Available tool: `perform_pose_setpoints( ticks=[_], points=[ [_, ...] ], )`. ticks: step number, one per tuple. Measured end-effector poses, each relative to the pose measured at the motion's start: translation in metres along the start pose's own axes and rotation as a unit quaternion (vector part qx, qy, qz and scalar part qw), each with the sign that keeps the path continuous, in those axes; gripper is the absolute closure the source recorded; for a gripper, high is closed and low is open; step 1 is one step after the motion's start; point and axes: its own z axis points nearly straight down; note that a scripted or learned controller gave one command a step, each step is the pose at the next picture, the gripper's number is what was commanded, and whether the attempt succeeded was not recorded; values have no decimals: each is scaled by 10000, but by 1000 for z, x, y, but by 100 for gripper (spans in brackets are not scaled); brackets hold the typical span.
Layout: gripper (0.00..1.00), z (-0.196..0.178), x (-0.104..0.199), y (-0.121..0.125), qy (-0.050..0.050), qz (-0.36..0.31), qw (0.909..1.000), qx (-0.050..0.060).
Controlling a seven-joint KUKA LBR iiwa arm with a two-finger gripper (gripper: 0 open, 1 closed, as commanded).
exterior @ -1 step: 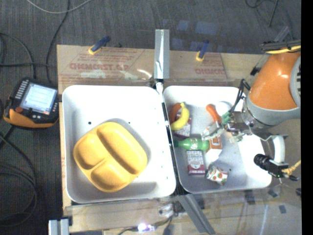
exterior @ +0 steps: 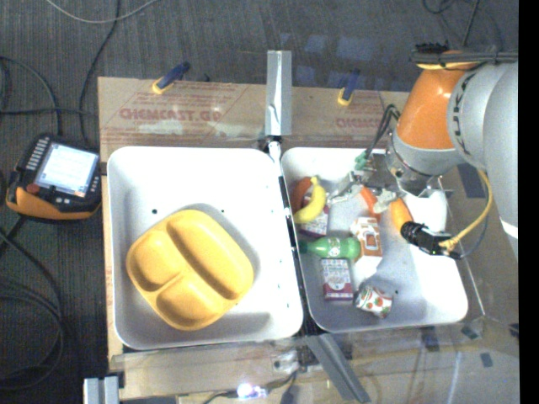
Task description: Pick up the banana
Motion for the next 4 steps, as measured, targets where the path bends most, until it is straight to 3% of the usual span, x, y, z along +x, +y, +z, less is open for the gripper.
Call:
perform_pose_setpoints(
  ticks=[1,2,3,4],
  points=[
    [0,55,19,28,-28,-590,9982,-106],
    [0,61,20,69,-23,-1155,9933,0],
    [0,61,20,69,-24,-1153,9933,-3],
    [0,63,-28,-4,-20,-1533,9881,-129]
  ],
)
